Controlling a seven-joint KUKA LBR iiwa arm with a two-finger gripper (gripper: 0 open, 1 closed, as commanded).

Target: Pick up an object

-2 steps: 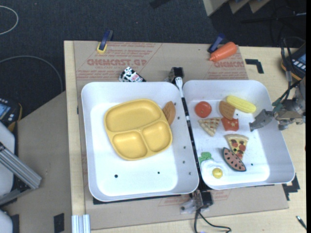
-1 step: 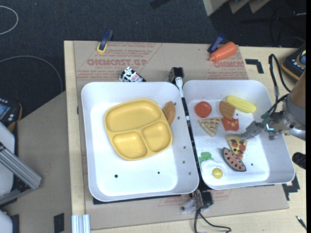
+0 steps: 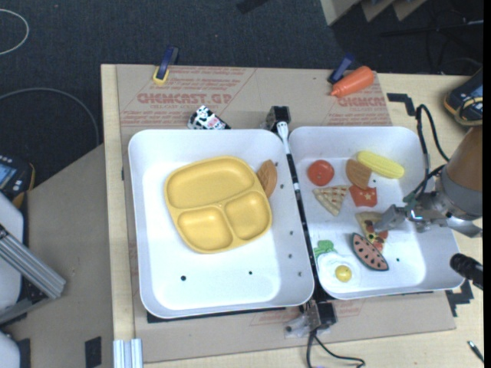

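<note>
Reaches in from the right, grey arm bent low over the right bin. Gripper down near the bin floor, toward the bin's right half, pointing left. Open or closed: cannot tell (too small and blurred at the tip). Nothing seen lifted or held.

Just left of the gripper tip, touching or nearly so, a small reddish-brown food toy, flat on the floor. Right below that, a watermelon slice, also flat. Further left along the near edge, a fried egg with a green scrap above it.

Toward the far side of the same bin: a tomato, a triangular slice just below it, a brown bun touching a yellow corn cob, and a red piece under the bun. All well clear of the gripper except the reddish-brown toy.

In the left bin, a yellow divided plate, three compartments, lying flat near the middle. Against its right rim, a brown pastry.

On the bench beyond the bins: a carrot, a black-and-white cow toy, a blue and yellow clamp.
</note>
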